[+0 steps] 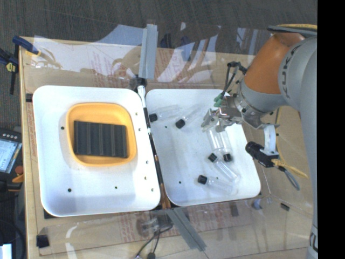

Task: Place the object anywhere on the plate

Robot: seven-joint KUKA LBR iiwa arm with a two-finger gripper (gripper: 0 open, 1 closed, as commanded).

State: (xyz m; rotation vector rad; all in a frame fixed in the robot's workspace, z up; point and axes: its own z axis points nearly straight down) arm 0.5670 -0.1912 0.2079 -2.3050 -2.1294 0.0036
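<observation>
A yellow plate (97, 113) with a dark ribbed insert (101, 138) lies in the left bin (81, 193). Several clear vials with black caps lie scattered in the right bin (183, 161). One vial (166, 112) lies near that bin's top left corner. Two vials (219, 142) lie side by side in the middle right. Another vial (217, 183) lies near the front edge. My gripper (214, 120) hangs over the upper right part of the right bin, just above the upper ends of the two side-by-side vials. I see nothing held in it.
The arm's grey and orange wrist (272, 72) overhangs the right bin's far right corner. Pliers (269, 158) lie on the bench right of that bin. A black ridge (150, 139) divides the two bins. A device with a screen (8, 152) sits at the left edge.
</observation>
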